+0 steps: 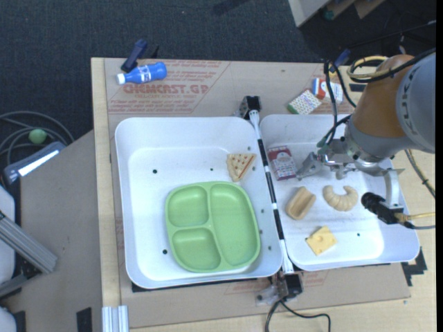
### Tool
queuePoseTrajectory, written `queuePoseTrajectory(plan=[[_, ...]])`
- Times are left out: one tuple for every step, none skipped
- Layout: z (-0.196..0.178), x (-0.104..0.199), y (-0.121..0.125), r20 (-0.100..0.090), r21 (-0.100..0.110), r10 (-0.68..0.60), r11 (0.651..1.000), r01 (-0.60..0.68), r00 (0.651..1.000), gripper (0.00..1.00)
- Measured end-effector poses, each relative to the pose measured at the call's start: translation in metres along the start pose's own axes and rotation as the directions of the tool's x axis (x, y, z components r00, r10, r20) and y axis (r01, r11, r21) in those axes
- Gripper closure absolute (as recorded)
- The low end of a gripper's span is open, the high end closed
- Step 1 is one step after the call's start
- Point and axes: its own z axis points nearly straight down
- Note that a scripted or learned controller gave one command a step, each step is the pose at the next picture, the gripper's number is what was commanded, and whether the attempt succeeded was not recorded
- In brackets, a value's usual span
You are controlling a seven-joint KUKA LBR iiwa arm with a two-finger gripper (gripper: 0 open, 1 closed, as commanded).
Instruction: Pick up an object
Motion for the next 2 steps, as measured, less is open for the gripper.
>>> queuePoseTrajectory(plan=[[0.0255, 0.0260, -0.0481, 0.004, -0.006, 0.002, 1.000, -0.002, 1.000, 0.00], [0.0167, 0.0263, -0.0489, 0.003, -0.004, 0.003, 1.000, -0.003, 1.000, 1.00]])
